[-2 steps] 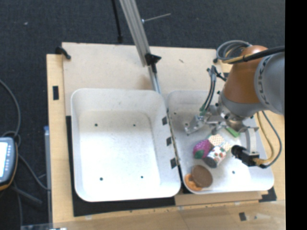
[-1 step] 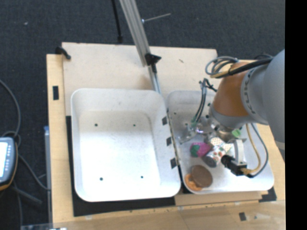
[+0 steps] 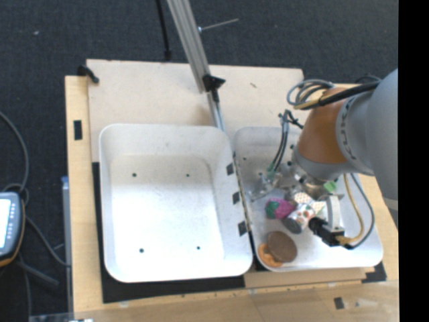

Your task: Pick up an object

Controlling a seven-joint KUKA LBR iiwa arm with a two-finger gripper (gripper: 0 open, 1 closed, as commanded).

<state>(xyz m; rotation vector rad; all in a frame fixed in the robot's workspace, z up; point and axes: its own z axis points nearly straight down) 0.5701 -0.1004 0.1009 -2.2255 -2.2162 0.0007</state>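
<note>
My gripper (image 3: 292, 194) is low in the right bin (image 3: 249, 145), under the grey arm with its orange band (image 3: 320, 139). Right below it lies a tight cluster: a green piece (image 3: 271, 210), a magenta piece (image 3: 285, 207), a white patterned object (image 3: 306, 212) and a small dark grey round thing (image 3: 293, 224). Toward the bin's front corner sits a brown disc (image 3: 282, 245) on an orange-rimmed item (image 3: 264, 253). The gripper hangs over the cluster's far side; the wrist hides whether it touches any of them.
The left bin (image 3: 167, 203) stands beside the right one, sharing a narrow divide. A slanted metal pole (image 3: 191, 39) rises from the bench behind the bins. Cables loop over the arm at the right bin's far side.
</note>
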